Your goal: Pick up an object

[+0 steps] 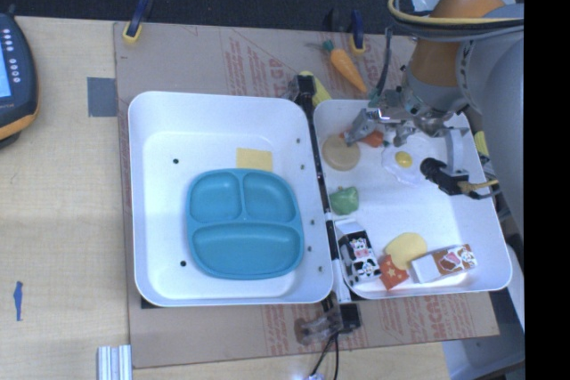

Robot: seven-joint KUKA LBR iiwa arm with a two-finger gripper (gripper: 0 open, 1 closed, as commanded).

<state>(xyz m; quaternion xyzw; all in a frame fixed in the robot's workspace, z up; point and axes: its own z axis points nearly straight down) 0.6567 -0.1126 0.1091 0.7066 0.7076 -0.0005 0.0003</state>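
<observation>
While no object is yet lifted, the choice lies in the bins: the left white bin holds a teal plastic plate with 3 compartments, nothing in them, and a flat yellow square just behind it. Next, the right white bin holds a tan round disc, a green soft-looking lump, a small cow-print carton, a yellow rounded piece, a red-and-white box and a toy fried egg. Above that bin's far end the two-finger gripper hangs low, its fingers seemingly apart, with a small orange-red piece under them that I cannot say is gripped. Nearest is the disc, just beside the gripper: probably light, stiff and smooth, best pinched across its rim.
</observation>
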